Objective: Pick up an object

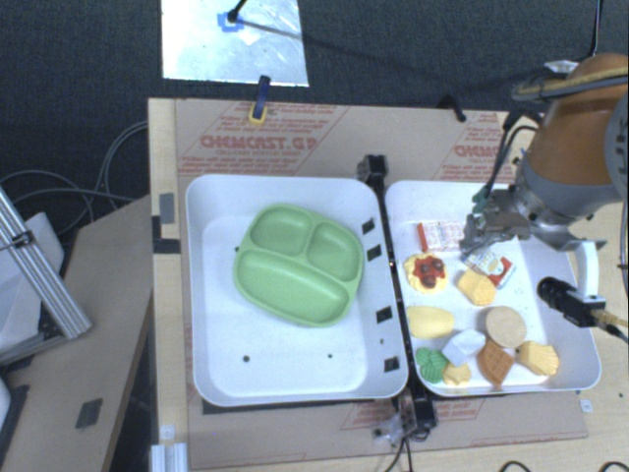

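Several toy foods lie in the right bin [570,303]: a red and white packet [438,234], a red and yellow pizza piece [427,271], a yellow block [477,287], a pale yellow oval [430,321], a tan round cookie [505,324], a white block [462,345], a green piece [429,362], a brown bread piece [494,362] and a yellow pastry [538,358]. My gripper [479,240] hangs over the upper middle of this bin. It is just above a red and white wrapper [496,267], which it partly hides.
The left bin [216,362] holds a green divided plate [299,264]. A black divider with clips [386,264] runs between the bins. A black cylindrical part on the arm [568,303] overhangs the right bin's right side. Cardboard [265,141] lies under both bins.
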{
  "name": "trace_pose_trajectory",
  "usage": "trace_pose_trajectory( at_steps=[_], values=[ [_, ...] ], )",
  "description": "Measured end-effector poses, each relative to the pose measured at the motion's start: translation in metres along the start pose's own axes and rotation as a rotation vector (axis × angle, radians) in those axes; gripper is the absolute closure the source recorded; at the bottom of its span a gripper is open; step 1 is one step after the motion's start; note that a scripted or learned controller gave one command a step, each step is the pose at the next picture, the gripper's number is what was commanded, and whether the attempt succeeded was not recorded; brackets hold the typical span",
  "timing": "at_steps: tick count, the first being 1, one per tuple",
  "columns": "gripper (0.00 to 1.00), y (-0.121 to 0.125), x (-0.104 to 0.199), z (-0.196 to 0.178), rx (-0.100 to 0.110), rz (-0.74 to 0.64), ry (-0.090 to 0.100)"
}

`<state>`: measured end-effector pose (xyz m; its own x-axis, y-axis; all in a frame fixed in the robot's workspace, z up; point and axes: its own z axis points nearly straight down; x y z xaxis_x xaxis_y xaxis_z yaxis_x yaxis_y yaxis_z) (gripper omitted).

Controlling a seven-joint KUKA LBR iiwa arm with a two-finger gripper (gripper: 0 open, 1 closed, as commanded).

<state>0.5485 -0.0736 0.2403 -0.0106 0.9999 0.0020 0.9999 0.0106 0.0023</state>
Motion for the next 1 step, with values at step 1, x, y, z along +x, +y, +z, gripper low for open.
trace_pose_trajectory(
  at_steps=[1],
  values=[
    [1.00, 0.0028, 0.0566, 0.0024, 0.001, 0.000, 0.000]
  ],
)
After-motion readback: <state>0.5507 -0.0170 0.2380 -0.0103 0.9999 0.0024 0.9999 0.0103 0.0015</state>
